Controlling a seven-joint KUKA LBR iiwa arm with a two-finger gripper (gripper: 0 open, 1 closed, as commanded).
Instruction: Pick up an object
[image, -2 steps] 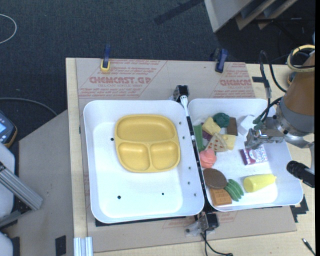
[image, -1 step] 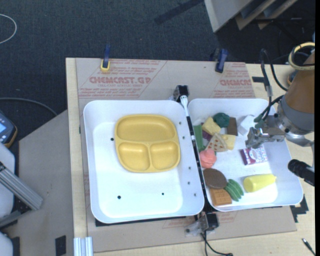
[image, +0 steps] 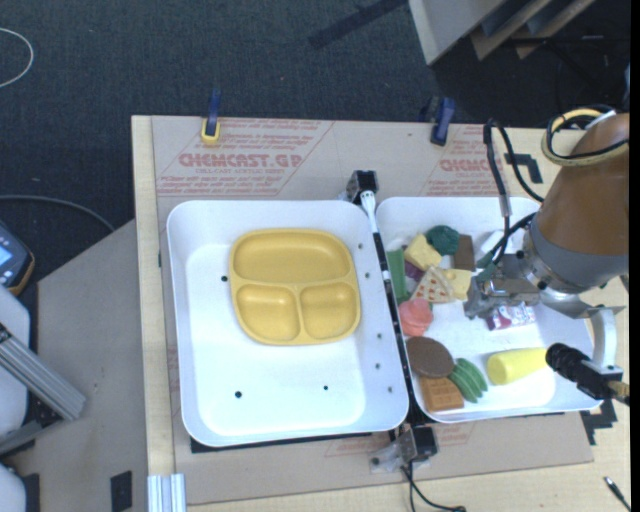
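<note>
Camera view looks down on two white bins side by side. Left bin (image: 200, 390) holds a yellow divided tray (image: 295, 283). Right bin (image: 560, 395) is crowded with toy food: a pink piece (image: 415, 318), a brown oval (image: 430, 355), a green piece (image: 469, 376), a yellow cylinder (image: 517, 365), a cheese-like wedge (image: 433, 288) and a dark green item (image: 442, 241) at the far side. Gripper (image: 492, 300) hangs low over the right bin's middle, just above a small purple-and-white object (image: 512, 317). I cannot tell its finger state.
</note>
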